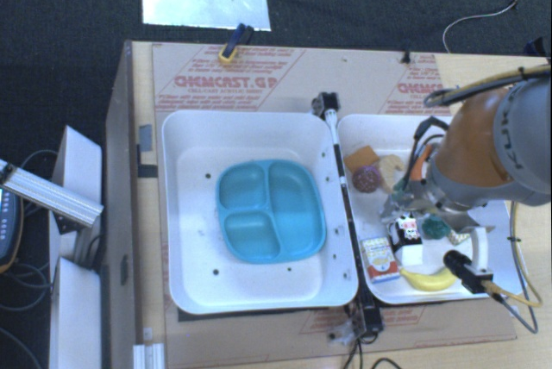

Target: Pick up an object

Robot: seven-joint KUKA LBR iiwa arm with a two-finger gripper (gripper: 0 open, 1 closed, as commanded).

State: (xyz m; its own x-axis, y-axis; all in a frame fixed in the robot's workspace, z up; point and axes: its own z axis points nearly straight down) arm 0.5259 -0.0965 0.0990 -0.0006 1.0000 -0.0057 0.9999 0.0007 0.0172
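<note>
The gripper, its closure impossible to tell, should drop squarely over one object in the right bin.

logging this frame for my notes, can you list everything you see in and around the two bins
bins: 2, white, side by side on the bench
tray: 1, blue, three compartments, in the left bin
block: 1, orange-tan, far end of the right bin
ball: 1, dark purple, just nearer than the block
carton: 1, white and orange, near end of the right bin
banana: 1, yellow, beside the carton
clip: 1, yellow, on the board behind the bins
arm: 1, grey and orange, over the right bin
gripper: 1, dark, low over the right bin
</note>
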